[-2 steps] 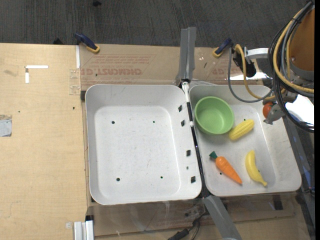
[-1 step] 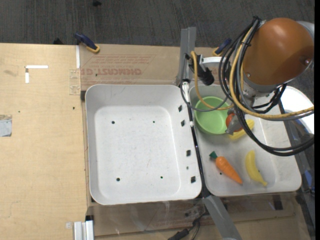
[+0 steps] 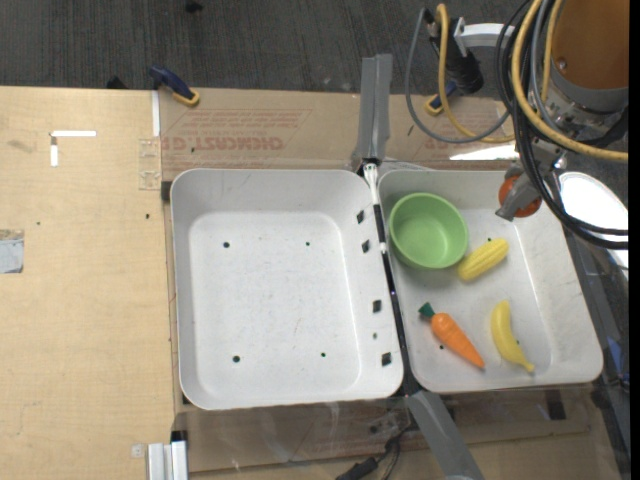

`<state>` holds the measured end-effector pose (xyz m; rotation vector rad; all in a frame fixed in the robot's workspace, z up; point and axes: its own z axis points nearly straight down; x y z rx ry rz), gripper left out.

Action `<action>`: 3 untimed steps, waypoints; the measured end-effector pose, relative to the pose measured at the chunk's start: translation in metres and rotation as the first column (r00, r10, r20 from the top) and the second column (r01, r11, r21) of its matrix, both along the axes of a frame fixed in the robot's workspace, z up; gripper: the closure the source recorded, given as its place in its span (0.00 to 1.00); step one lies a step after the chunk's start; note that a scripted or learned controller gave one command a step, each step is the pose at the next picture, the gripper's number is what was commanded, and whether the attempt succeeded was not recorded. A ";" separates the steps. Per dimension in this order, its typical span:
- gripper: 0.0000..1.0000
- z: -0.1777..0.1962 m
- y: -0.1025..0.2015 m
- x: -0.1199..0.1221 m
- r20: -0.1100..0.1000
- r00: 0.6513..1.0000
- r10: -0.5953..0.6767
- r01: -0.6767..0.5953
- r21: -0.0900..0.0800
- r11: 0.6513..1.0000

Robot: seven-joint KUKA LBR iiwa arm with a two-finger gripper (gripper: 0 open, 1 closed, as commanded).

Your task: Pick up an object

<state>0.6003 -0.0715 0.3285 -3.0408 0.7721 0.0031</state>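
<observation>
Arm: grey with an orange band (image 3: pixel 592 28), upper right corner of the frame, draped with yellow and black cables.
End effector (image 3: pixel 520 200): at the upper right, above the back rim of the right bin; a grey and orange tip shows there, and how it stands I cannot tell. Nothing shows held in it.
Left bin (image 3: pixel 190 298): white, middle of the frame, a few small dark holes in its floor.
Right bin (image 3: pixel 575 363): white, just beside the left bin, right of centre.
Bowl (image 3: pixel 428 231): green, upright, in the upper left part of the right bin, near the divide.
Corn (image 3: pixel 483 260): yellow, just right of the bowl, touching or nearly touching its rim, tilted.
Carrot (image 3: pixel 458 338): orange with a green top, lower part of the right bin, pointing toward the lower right.
Banana (image 3: pixel 510 338): yellow, right of the carrot, apart from it, near the front wall.
Bench (image 3: pixel 80 268): tan board fills the left of the frame; cardboard lies behind the bins.
</observation>
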 end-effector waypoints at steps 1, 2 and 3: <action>1.00 -0.011 0.038 0.004 -0.003 0.993 0.116 -0.116 0.001 0.993; 1.00 -0.016 0.020 -0.075 -0.001 0.978 0.209 -0.209 0.000 0.978; 1.00 0.083 0.068 -0.060 -0.002 0.997 -0.080 0.080 0.000 0.997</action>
